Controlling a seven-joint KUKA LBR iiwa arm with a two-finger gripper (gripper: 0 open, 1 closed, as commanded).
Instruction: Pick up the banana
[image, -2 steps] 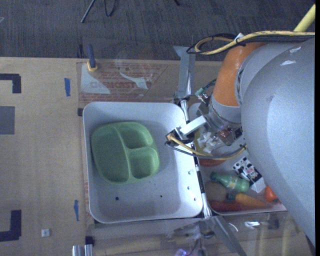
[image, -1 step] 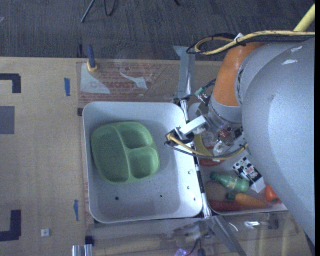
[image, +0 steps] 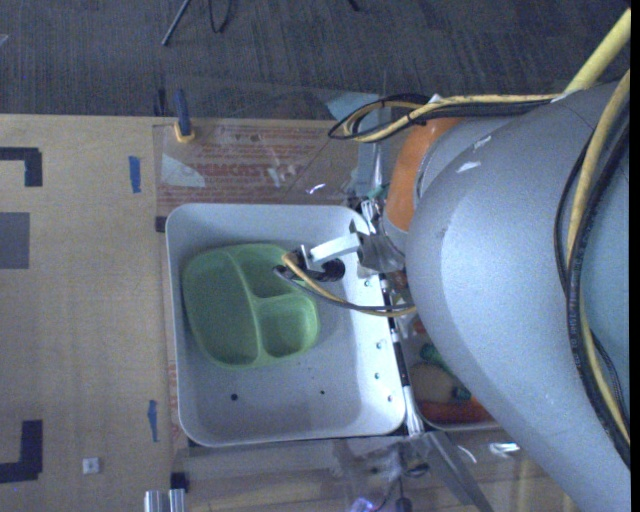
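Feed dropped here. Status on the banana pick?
Gripper over left bin, by green plate. Possible banana in right bin, yellowish, half under arm.

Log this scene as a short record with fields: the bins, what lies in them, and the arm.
left bin: white, shallow, in full view
green plate: divided into compartments, lies flat in the left bin, toward its left side
arm: grey with an orange band, reaches in from the right and hangs over the border between the bins
right bin: mostly covered by the arm
right bin contents: a pale thing and an orange thing show beside the arm, too hidden to name
task target: cannot be told apart
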